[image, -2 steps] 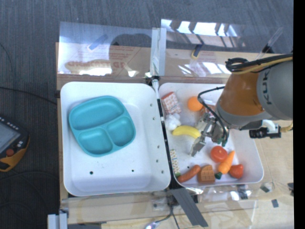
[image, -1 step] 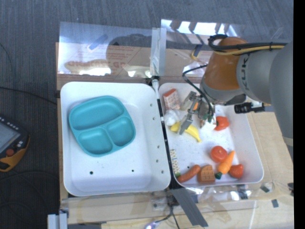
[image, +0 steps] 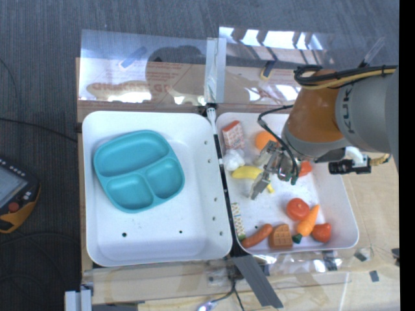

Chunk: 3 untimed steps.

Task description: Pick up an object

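Nearest the camera, along the front edge of the right bin (image: 347,229), a hot dog (image: 257,236), a waffle-like brown piece (image: 281,237), a carrot (image: 307,220) and a red piece (image: 321,232) are laid in a row, with a tomato (image: 297,208) just behind them. In the middle of the same bin, the gripper (image: 264,184) is seen lowered over the floor, just beside a yellow banana (image: 246,172); the fingers are spread apart and nothing is seen gripped between them. The banana is found beside the bin's left wall, touching a white crumpled item (image: 233,159). Farther back, a red-and-white carton (image: 232,135) and an orange fruit (image: 263,139) are placed near the rear wall. The grey arm (image: 363,118), with its orange band (image: 316,112), is seen entering from the right above the bin. In the left bin (image: 194,219), a teal divided plate (image: 138,169) is set, tilted slightly toward the left corner. Behind both bins, clear plastic panels (image: 146,70) are stood upright.
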Available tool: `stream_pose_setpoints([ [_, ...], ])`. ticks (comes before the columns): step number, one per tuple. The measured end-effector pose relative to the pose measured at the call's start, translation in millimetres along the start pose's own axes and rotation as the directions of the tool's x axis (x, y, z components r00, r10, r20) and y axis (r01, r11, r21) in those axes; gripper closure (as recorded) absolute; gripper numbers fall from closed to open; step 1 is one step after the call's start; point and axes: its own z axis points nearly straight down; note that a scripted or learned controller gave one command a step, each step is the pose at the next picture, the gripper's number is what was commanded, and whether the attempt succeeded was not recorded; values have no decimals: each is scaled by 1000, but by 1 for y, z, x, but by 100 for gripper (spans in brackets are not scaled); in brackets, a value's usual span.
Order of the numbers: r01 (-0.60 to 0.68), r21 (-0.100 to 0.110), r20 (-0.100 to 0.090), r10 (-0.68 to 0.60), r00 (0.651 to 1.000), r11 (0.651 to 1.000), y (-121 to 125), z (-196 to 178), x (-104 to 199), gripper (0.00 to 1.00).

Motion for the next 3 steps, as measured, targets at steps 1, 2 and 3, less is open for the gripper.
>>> stream_pose_setpoints([
  [1,2,0,6,-2,1000,1000,1,-11,-2,100],
  [2,-116,6,-11,116,993,993,54,-94,72,100],
  [3,-204,7,-11,204,979,979,67,-145,67,100],
])
